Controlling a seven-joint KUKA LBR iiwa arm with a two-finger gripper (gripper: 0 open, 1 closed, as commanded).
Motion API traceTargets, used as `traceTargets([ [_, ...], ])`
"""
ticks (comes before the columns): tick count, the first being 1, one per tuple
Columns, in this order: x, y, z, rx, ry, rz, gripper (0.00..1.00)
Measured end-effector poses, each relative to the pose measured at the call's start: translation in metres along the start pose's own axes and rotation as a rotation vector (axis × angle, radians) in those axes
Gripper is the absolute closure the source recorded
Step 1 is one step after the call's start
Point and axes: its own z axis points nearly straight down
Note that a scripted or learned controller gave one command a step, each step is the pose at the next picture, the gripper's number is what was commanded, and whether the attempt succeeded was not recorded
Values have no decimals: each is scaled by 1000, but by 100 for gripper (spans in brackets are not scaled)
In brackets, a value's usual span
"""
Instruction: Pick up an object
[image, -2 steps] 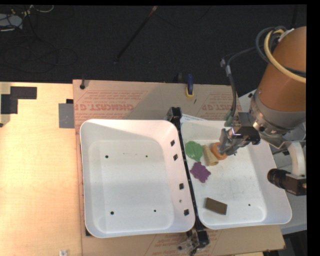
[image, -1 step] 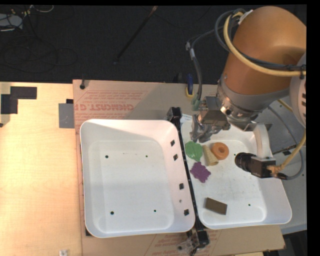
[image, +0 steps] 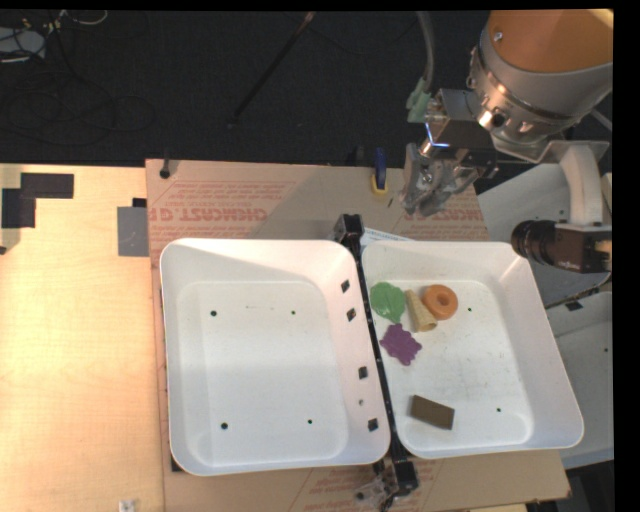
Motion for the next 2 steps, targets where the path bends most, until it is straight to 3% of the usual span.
traceTargets([
  [1, 59, 1, 4, 15, -3, 0, 100],
  [2, 45, 19, 193, 27, -7, 5, 100],
])
